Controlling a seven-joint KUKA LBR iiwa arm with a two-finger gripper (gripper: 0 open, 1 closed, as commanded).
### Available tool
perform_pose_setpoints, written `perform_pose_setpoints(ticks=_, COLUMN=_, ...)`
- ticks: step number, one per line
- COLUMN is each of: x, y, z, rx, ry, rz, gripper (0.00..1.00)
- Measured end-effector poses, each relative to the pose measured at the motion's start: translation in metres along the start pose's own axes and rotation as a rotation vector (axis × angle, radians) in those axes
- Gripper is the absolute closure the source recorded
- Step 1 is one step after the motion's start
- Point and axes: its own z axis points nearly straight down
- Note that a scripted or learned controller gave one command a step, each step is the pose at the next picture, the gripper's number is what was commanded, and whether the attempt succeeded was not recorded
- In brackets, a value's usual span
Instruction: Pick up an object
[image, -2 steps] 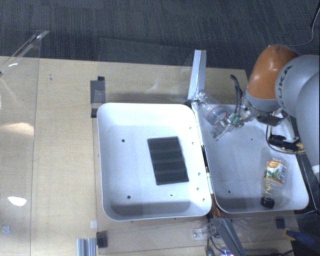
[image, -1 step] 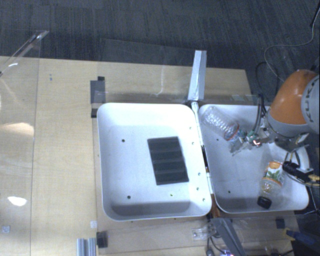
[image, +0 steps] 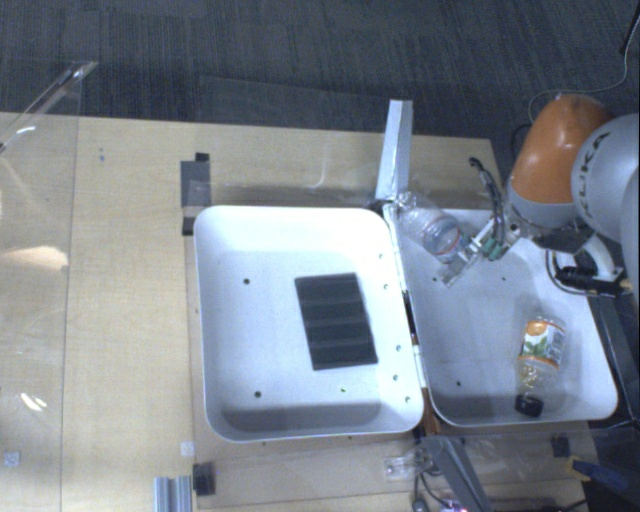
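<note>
Clear plastic bottle, empty-looking (image: 432, 228), sits at the far left corner of the right white bin (image: 600, 395), neck toward the corner. The gripper (image: 478, 250) is low in that bin, just beside the bottle's base end. You can see nothing between its fingers, so no grasp yet; I cannot tell from this slant whether they are spread or pressed together.

Second candidate: a small bottle with orange-green label and dark cap (image: 538, 362), lying near the right bin's near right corner, well apart from the gripper.

Left white bin (image: 215, 300) carries a black ribbed rectangular block (image: 336, 320) near its middle, flat on the floor.

My read: you're at the approach step, aimed at the clear bottle. Next move needs the fingers set across the bottle's body, not its end. It's slick, round and crowded by the bin's walls, so expect it to roll or squirt out on closing.
</note>
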Motion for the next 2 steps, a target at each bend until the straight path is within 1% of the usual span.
perform_pose_setpoints(ticks=1, x=0.0084, y=0.011, z=0.0011, rx=0.014, ry=-0.003, rz=0.072, gripper=0.0)
perform_pose_setpoints(ticks=2, x=0.0151, y=0.0201, z=0.0027, rx=0.014, ry=0.007, rz=0.224, gripper=0.0)
